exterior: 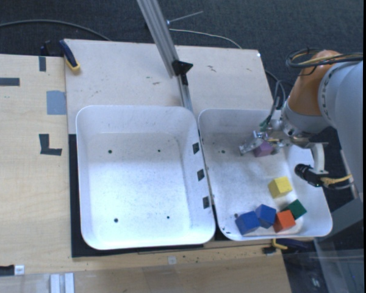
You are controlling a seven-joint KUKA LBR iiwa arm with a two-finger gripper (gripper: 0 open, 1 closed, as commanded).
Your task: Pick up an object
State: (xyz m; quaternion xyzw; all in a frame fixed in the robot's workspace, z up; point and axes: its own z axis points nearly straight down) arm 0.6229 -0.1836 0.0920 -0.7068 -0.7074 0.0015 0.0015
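Jaws of the gripper point(257, 146) appear clamped on a purple block point(265, 149) in the right bin point(232, 118), presumably for lifting.

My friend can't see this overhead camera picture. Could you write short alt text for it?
A grey robot arm reaches from the right into the right-hand white bin, its gripper at a small purple block. Yellow, green, orange and two blue blocks lie near that bin's front corner. The left bin sits beside it.

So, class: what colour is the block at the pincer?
Purple block, seen in the camera view.
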